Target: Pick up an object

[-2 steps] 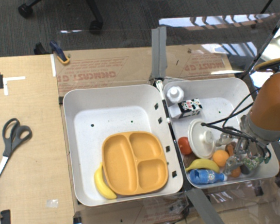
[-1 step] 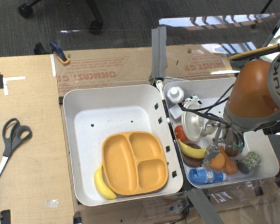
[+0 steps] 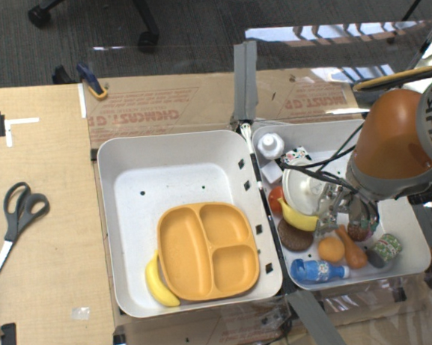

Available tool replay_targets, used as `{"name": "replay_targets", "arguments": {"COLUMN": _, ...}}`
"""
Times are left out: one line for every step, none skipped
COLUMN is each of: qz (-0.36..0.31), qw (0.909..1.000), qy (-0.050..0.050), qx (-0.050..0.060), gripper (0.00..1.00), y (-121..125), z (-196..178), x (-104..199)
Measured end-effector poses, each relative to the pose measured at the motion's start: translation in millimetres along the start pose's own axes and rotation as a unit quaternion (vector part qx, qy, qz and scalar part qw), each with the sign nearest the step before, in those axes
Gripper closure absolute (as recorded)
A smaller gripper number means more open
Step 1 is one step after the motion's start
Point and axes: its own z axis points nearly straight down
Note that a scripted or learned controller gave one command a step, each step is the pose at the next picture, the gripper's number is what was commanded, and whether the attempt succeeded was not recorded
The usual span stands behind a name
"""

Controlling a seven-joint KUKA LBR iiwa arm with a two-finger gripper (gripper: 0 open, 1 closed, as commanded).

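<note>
Bright even overhead light; soft shadows inside left bin (image 3: pixel 124 236); window glare streaks on top-right panel (image 3: pixel 324 34); focus sharp, slight softness at edges

You can't read the gripper (image 3: pixel 346 220): it sits under the orange band (image 3: pixel 394 141) among cables, blurred, so its hold on anything is unclear. The arm itself runs off the right edge. Left of the orange band, the silver bowl (image 3: pixel 305 189) is partly covered by cables, and the banana (image 3: pixel 298 217) hides part of the brown disc (image 3: pixel 295 236). In the left bin (image 3: pixel 126 176), the orange tray (image 3: pixel 206 250) covers most of 1 yellow banana (image 3: pixel 158 284). The scissors (image 3: pixel 14 223) lose their tips at the left edge.
</note>
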Motion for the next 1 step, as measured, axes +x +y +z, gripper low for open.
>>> {"name": "replay_targets", "arguments": {"qz": -0.121, "qw": 0.9926, "qy": 0.002, "qx": -0.001, "gripper": 1.00, "y": 46.3, "z": -146.1, "x": 15.1}}
